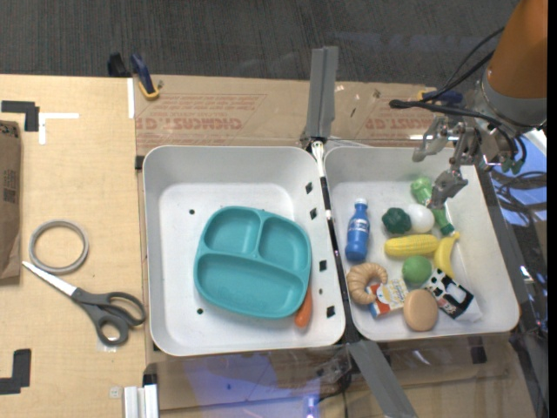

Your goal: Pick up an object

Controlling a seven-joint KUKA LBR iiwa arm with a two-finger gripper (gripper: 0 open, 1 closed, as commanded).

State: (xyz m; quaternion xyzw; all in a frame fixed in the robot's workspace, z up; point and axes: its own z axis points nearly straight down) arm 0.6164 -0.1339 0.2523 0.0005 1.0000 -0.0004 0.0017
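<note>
I see gripper (448, 177) above right bin (496, 312), near green toy (423, 190); cannot tell its state. Toy food piled there. I judge corn cob (411, 246) light, stiff, slick plastic; grasp across middle.

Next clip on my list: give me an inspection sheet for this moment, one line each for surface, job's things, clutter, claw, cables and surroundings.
Surface: two white bins side by side, left bin and right bin, on a cardboard-covered bench.
Job's things: in the right bin, a blue bottle, yellow corn, banana, green ball, egg, pretzel and other small toys, crowded together.
Clutter: teal divided plate in the left bin, orange carrot at its edge; scissors and tape roll on the bench.
Claw: claw over the right bin's far side, nothing seen between its fingers.
Cables: dark cables run along the arm.
Surroundings: dark carpet beyond the bench.
</note>
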